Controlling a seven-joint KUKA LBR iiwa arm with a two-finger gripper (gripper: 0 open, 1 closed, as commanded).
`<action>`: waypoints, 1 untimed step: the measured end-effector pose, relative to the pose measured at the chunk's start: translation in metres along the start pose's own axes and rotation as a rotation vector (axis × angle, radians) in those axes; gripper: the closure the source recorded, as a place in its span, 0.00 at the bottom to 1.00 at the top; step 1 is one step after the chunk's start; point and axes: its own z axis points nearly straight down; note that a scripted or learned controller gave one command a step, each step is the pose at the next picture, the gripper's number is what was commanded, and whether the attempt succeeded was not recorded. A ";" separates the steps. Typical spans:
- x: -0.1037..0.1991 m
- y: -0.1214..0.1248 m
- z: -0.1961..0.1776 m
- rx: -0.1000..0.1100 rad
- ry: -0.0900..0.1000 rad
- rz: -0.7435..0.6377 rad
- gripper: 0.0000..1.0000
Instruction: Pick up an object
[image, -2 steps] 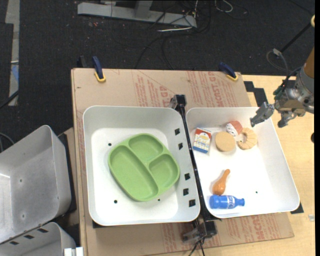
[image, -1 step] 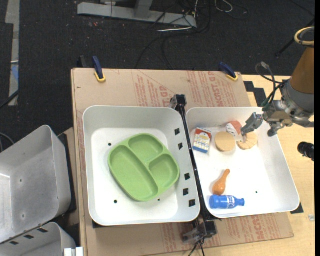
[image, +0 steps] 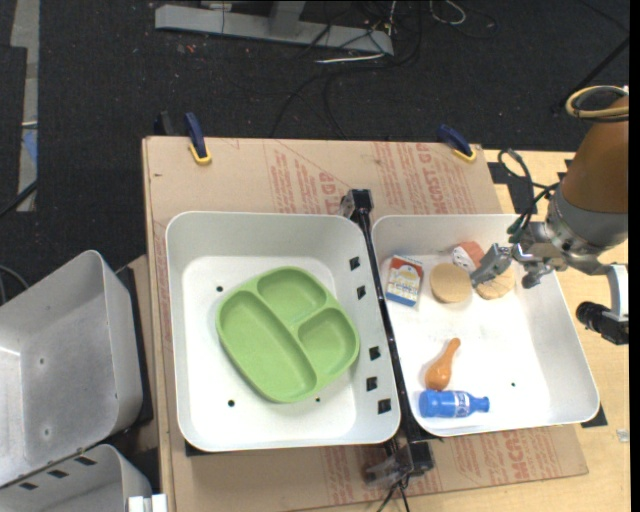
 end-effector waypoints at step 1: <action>0.002 -0.006 0.063 0.000 0.001 0.000 0.00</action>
